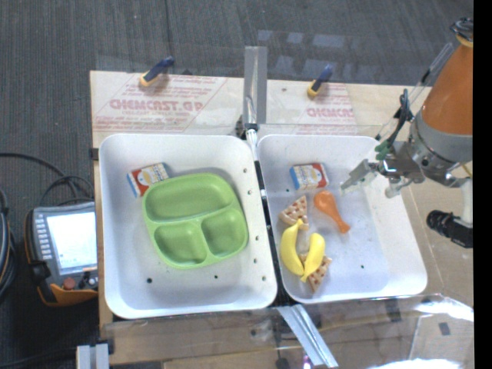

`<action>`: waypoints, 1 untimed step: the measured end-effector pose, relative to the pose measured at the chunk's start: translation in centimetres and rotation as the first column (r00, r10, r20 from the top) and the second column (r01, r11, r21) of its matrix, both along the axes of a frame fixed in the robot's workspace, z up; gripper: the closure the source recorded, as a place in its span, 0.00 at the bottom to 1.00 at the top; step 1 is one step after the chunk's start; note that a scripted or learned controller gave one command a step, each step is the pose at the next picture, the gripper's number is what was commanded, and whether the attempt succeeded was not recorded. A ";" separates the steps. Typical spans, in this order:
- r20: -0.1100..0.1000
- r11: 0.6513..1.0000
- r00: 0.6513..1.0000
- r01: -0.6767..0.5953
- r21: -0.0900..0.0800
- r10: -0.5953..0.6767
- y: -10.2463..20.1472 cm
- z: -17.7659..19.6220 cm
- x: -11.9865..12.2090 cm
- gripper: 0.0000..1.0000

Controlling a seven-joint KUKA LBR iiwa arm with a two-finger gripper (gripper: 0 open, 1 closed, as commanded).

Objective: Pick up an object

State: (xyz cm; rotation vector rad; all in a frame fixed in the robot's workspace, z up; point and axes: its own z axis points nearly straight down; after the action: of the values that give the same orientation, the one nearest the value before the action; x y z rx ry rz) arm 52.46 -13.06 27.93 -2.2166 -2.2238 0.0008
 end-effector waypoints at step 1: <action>-0.001 0.992 0.992 -0.126 0.001 0.126 0.1 -9.4 5.3 0.00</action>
State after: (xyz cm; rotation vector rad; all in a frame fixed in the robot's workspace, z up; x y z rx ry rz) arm 57.75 -12.96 18.54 -2.0712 -2.3584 0.0015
